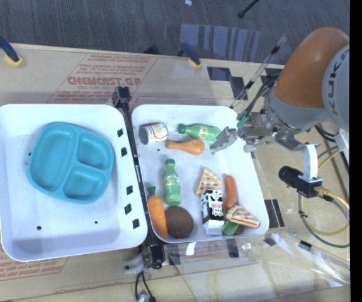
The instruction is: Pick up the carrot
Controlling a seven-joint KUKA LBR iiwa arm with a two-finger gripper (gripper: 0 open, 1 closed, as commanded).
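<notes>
- The carrot (157, 214) is parked at about 7 o'clock in the right bin (251, 168) (touching a brown ball (179, 222)).
- The hand (221, 141) is hung near 2 o'clock; its grip can't be told.

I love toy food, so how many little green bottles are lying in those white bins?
2. One green bottle lies on its side near the right bin's far edge; the other bottle lies mid-bin, next to the carrot. More could be hidden under other items.
</notes>
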